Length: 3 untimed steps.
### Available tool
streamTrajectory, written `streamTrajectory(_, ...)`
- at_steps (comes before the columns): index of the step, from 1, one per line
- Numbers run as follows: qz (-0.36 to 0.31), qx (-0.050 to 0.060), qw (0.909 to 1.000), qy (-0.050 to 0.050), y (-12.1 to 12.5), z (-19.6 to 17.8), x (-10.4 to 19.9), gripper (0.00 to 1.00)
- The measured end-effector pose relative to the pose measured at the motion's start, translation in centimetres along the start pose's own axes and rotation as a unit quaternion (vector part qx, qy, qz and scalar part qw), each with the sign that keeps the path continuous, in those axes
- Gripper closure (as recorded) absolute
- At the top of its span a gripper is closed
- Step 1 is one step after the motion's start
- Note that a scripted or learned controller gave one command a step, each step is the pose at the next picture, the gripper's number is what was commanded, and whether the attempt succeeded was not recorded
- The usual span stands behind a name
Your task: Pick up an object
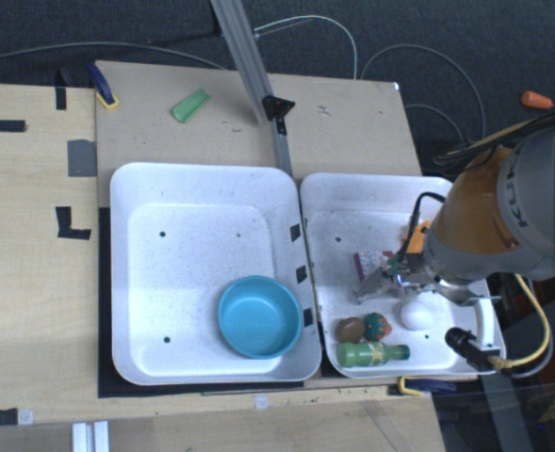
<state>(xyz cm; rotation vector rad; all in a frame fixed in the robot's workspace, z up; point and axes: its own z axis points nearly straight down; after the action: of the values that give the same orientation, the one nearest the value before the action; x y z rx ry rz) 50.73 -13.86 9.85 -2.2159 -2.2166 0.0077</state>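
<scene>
My gripper (pixel 375 284) hangs low in the middle of the right bin (pixel 352 191), reaching in from the right under the grey and orange wrist. Its tip lies just below a small purple and white item (pixel 366 262). A white rounded object (pixel 416 313) sits right beside the gripper on its lower right. Along the bin's front edge lie a green bottle (pixel 373 353), a brown lump (pixel 350 329) and a small green and red ball (pixel 378 325). An orange piece (pixel 419 237) peeks out beside the wrist.
The left bin (pixel 164 186) holds a blue bowl (pixel 258 316) near its front right corner. A green block (pixel 189 105) lies on the bench behind the bins. A grey pole (pixel 244 45) slants down to the divide between the bins.
</scene>
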Motion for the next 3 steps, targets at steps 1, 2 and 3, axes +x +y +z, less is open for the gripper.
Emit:
streamTrajectory(1,0.0,-0.004,1.0,-0.001,0.0,0.9,0.0,0.0)
streamTrajectory(2,-0.001,-0.003,1.0,0.0,0.0,-0.1,0.1,1.0)
streamTrajectory(3,-0.001,-0.006,1.0,-0.001,0.5,-5.2,1.1,1.0)
